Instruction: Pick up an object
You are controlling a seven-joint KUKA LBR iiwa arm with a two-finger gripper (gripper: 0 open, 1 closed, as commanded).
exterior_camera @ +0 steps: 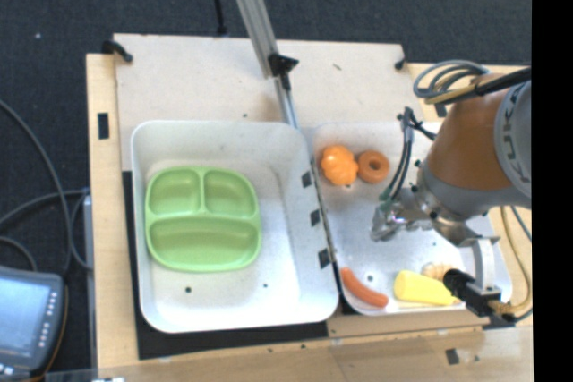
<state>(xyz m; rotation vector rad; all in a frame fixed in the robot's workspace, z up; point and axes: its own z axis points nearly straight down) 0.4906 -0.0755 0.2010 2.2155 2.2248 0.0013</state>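
Nearest the camera's low edge, along the near wall of the right bin (358, 307), lie 2 of the candidates: a red-orange sausage-shaped piece (364, 288) with its long axis running from upper left to lower right, and just to its right a yellow wedge (421, 288) lying roughly level across the view. A small pale item (436, 269) sits just beyond the wedge, too small to identify.

The jaws (387, 224) hang over the middle of that same bin, under the grey arm (470, 158) reaching in from the right. How far open they stand cannot be told from this slant, and nothing is seen between them. Since the task names no particular object, the relation that matters is this: the sausage and wedge lie toward the camera from the jaws, while the other 2 pieces lie beyond them. The sausage looks about as near as anything (a judgement, given the slanted view), and gripping it would probably call for closing across its short width.

Farther back in the right bin sit a small orange pumpkin-like ball (337, 165) and a brown ring doughnut (372, 166), just beside each other.

The left bin (161, 300) holds 1 green divided plate (203, 218) with 3 compartments. Both bins rest on the pale tabletop (197, 76).
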